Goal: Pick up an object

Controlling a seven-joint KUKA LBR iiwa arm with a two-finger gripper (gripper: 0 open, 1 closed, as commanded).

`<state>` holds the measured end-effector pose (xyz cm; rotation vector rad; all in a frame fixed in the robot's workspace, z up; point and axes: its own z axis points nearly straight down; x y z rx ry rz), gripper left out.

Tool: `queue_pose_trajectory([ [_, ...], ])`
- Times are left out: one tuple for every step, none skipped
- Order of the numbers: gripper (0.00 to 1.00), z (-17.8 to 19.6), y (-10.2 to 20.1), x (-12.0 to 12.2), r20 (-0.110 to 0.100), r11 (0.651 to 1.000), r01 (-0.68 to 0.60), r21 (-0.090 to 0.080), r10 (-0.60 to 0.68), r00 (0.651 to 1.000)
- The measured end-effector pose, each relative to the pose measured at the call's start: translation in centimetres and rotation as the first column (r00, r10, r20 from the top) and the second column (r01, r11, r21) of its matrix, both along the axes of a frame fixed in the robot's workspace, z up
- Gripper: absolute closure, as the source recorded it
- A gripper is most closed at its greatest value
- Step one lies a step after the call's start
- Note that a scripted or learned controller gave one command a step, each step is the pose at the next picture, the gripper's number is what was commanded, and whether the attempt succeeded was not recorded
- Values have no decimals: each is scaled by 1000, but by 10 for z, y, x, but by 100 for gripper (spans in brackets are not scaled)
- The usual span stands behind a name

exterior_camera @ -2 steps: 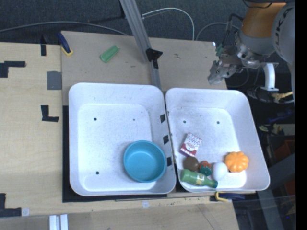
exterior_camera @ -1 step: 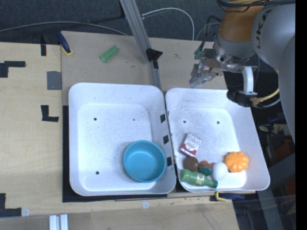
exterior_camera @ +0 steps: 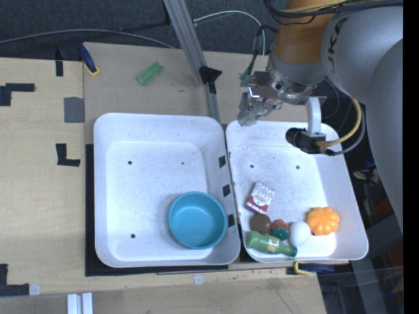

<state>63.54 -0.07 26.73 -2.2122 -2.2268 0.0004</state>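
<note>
The table [exterior_camera: 39, 175] is light wood with small black tape marks on its left part. Two white bins sit on it side by side. The left bin [exterior_camera: 131, 136] has a blue bowl [exterior_camera: 196, 219] in its near right corner. The right bin [exterior_camera: 340, 188] has a bunch of small things packed at its near edge: a red and white packet [exterior_camera: 261, 197], a brown lump [exterior_camera: 260, 223], a green bottle [exterior_camera: 270, 243] lying down, a white ball [exterior_camera: 300, 233] and an orange toy pumpkin [exterior_camera: 323, 220]. They sit close together, some touching.

The big grey arm [exterior_camera: 366, 44] with its orange band comes in from the right. Its hand [exterior_camera: 251, 113] hangs over the far left corner of the right bin, well apart from the small things. Nothing is in the hand. I cannot tell if it is open or closed.

On the far part of the table lies a small green block [exterior_camera: 149, 73]. A grey pole [exterior_camera: 186, 34] leans across there too. Beyond the table the floor [exterior_camera: 98, 5] is dark.
</note>
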Motion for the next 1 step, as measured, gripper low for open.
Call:
queue_pose_trajectory([
  [100, -2, 52, -6, 0, 1000, 0, -1, 0, 1000],
])
